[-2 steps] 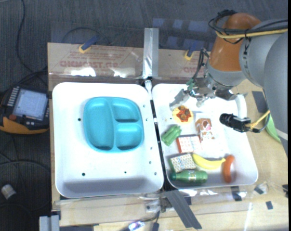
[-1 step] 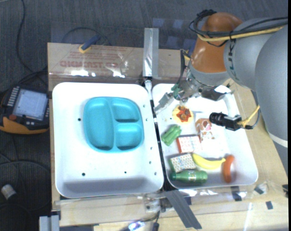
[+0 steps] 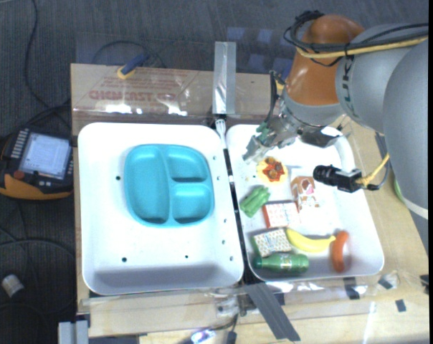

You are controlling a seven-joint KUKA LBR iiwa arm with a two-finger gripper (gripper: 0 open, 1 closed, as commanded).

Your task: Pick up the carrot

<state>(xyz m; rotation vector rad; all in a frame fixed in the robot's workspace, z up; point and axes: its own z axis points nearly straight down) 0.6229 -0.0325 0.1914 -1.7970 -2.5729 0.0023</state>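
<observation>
The carrot (image 3: 339, 251) is a short orange piece lying at the front right corner of the right bin (image 3: 360, 213), just right of a yellow banana (image 3: 308, 241). My gripper (image 3: 262, 142) hangs over the back left part of that bin, far from the carrot and just above a small red and orange toy (image 3: 274, 168). Nothing shows in its grasp. The grey arm with its orange band (image 3: 324, 45) comes in from the upper right.
Also in the right bin are a green vegetable (image 3: 254, 201), a red and white box (image 3: 279, 212), a patterned packet (image 3: 272, 241), a green bottle (image 3: 282, 263) and a brown and white item (image 3: 303, 189). A blue divided plate (image 3: 170, 183) sits in the left bin (image 3: 102, 256).
</observation>
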